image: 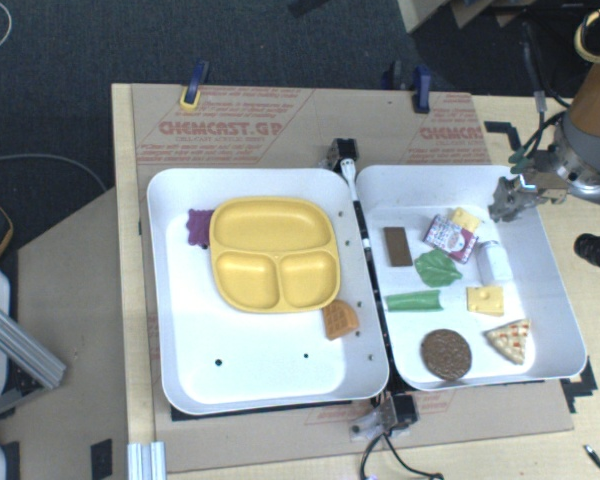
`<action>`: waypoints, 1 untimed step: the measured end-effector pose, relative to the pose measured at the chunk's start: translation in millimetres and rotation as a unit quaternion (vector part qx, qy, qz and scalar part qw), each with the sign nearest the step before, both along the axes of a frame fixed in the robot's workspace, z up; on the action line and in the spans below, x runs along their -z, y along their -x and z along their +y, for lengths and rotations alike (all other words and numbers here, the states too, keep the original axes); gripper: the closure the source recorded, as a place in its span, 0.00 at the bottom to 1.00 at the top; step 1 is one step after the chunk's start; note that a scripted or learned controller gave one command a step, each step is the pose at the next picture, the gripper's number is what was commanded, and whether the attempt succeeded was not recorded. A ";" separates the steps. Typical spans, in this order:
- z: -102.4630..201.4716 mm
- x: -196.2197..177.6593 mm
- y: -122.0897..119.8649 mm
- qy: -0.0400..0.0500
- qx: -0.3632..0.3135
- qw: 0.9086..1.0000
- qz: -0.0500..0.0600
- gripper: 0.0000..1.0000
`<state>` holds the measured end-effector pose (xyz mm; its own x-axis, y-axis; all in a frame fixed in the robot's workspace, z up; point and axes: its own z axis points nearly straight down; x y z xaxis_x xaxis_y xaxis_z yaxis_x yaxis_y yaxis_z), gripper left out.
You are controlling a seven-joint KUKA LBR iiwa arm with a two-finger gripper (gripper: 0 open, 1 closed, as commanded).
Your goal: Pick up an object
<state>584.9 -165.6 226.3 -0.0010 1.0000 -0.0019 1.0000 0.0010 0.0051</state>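
We log the yellow divided plate (275, 251) filling the left bin (180, 368), small food pieces (450, 278) scattered in the right bin (565, 318), and the gripper (507, 200) at that bin's one o'clock corner, grip unreadable, nothing visibly held.

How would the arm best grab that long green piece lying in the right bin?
Probably from straight above, closing the fingers across the narrow middle of the green piece. It lies flat and stretched left to right, so its long sides are the easiest to pinch. The round brown cookie below it and the green leaf above sit close, so the gripper should come down squarely centred.
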 end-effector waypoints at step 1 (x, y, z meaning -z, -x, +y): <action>59.8 -8.4 4.5 -0.002 -0.003 1.000 0.003 1.00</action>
<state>580.4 -105.8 234.7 -0.0062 1.0000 0.0027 1.0000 0.0062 -0.0011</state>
